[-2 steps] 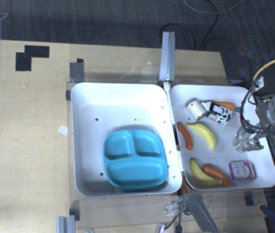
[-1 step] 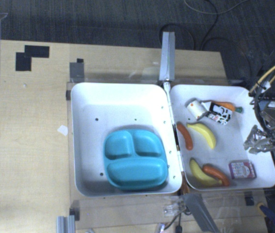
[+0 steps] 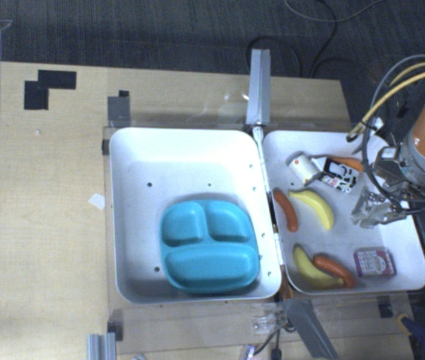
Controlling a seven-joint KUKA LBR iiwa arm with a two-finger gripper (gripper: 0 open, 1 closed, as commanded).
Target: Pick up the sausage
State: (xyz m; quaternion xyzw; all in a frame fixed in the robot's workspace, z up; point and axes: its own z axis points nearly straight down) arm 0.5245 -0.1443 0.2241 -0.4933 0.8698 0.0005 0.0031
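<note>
Nearest me, one sausage (image 3: 334, 268) lay on a banana (image 3: 311, 267), left of and below the gripper (image 3: 375, 210); another sausage (image 3: 286, 208) sat farther left. Couldn't tell the gripper's opening. Likely light, smooth, rolly; I'd grab mid-length.

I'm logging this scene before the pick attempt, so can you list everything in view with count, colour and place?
bins: 2, white, side by side on the bench
divided plate: 1, blue, left bin
sausages: 2, red-brown, right bin; one by the left wall, one at the front on a banana
bananas: 2, yellow, right bin, centre and front
packet: 1, pinkish, right bin, front right
small mixed items: white, black and orange, right bin, back; too small to name
gripper: 1, grey, over the right bin's right side
</note>
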